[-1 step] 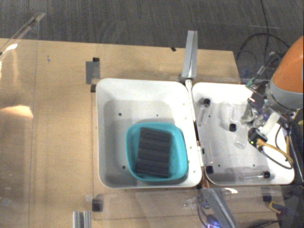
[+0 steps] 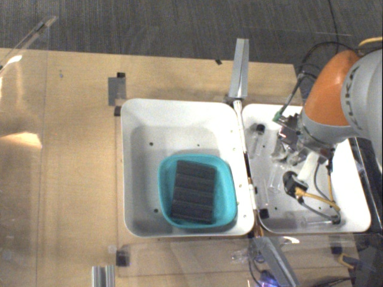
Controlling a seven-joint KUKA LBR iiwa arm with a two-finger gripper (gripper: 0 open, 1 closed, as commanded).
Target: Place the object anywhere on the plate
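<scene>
On one plate (image 2: 226,181), one dark block (image 2: 193,191)

I am seeing a teal plate (image 2: 224,184) showing bright in the left white bin (image 2: 137,160), and a dark charcoal ribbed block (image 2: 193,191) sitting on it. The right bin (image 2: 353,214) is showing white too. The arm (image 2: 341,88) is showing grey with an orange band. The bench (image 2: 60,190) is looking pale tan, and the far floor (image 2: 149,11) seems dark grey, perhaps finely striped.
</scene>
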